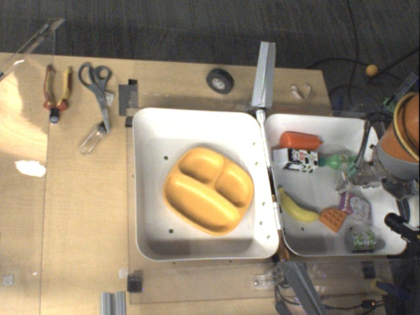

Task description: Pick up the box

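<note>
pincer over right bin; wooden bench, dark carpet behind

A yellow divided tray filled the left bin at frame centre, while the small box lay in the right bin, the pincer alongside it.

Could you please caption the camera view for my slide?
KUKA arm's gripper over the right bin, near the small milk box; left bin holds a yellow tray.

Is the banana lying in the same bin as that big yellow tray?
No, the banana lies in the right bin, while the yellow tray sits in the left bin.
</note>
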Available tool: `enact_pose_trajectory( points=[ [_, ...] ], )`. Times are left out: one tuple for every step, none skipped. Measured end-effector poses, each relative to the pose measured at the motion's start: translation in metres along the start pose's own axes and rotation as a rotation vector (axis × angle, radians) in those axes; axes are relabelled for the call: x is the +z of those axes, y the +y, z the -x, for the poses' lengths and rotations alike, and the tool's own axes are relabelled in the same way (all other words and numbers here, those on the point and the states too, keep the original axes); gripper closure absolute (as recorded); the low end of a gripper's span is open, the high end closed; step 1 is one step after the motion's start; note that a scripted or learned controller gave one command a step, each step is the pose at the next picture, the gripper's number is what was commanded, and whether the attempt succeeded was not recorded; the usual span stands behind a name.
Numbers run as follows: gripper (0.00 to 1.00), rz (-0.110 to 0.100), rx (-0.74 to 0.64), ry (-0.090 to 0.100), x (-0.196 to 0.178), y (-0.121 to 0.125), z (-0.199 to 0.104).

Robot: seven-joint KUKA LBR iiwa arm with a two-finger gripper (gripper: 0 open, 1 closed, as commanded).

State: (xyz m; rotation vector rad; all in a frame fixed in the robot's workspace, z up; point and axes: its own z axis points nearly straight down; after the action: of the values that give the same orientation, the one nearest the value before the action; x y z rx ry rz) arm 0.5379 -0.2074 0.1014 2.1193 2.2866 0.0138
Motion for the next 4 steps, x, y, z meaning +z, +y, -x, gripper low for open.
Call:
enact_pose_trajectory(
  points=[
    [0.00,0.000,0.000,0.000,0.000,0.000,0.000],
    [0.00,-0.008,-0.030,0.007,0.012,-0.022,-0.003],
    [1.00,0.002,-0.032,-0.001,-0.001,-0.019,-0.001],
    [0.00,0.001,-0.032,-0.001,-0.001,-0.019,-0.001]
  ],
)
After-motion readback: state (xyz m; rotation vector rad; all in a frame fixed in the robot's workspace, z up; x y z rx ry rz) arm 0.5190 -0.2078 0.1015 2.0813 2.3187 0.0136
